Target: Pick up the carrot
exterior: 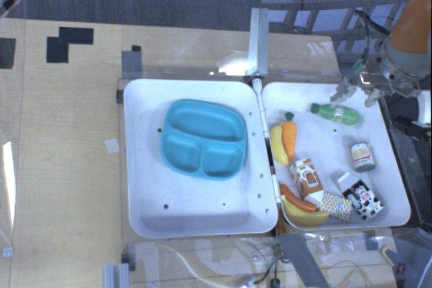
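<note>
The orange carrot [289, 137] with its green top lies in the right bin [398, 212], near the bin's left wall, pointing toward the front. My gripper [357, 95] hovers over the bin's back right corner, well to the right of and behind the carrot. Its two fingers stand apart, open, with nothing between them. A green bottle [335, 112] lies just in front of the gripper.
A yellow banana [277, 144] touches the carrot's left side. In front of the carrot lie a small carton [309, 179], a red sausage [297, 199] and another banana [305, 215]. A can [362, 156] and a cow-patterned box [365, 202] sit to the right. The left bin holds a blue divided plate [202, 138].
</note>
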Controlling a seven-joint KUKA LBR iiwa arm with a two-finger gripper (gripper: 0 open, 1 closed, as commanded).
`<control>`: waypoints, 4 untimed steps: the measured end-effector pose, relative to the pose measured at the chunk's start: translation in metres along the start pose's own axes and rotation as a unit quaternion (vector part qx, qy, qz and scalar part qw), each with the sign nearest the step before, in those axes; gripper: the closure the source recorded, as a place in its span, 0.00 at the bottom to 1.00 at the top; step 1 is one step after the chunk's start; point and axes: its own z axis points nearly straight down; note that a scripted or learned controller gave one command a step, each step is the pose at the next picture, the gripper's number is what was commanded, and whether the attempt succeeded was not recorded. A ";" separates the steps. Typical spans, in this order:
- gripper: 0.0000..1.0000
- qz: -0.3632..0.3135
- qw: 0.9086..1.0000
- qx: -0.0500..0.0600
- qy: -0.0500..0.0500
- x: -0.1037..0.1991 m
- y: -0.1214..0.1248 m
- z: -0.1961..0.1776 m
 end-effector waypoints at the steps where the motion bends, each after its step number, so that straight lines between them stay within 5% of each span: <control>1: 0.00 -0.066 0.998 -0.001 0.000 0.080 0.027 -0.008; 2: 0.00 -0.160 0.987 0.000 0.000 0.095 0.024 0.086; 3: 0.00 -0.195 0.981 -0.004 -0.001 0.089 -0.039 0.100; 4: 0.00 -0.062 0.998 -0.006 0.000 0.089 -0.064 0.100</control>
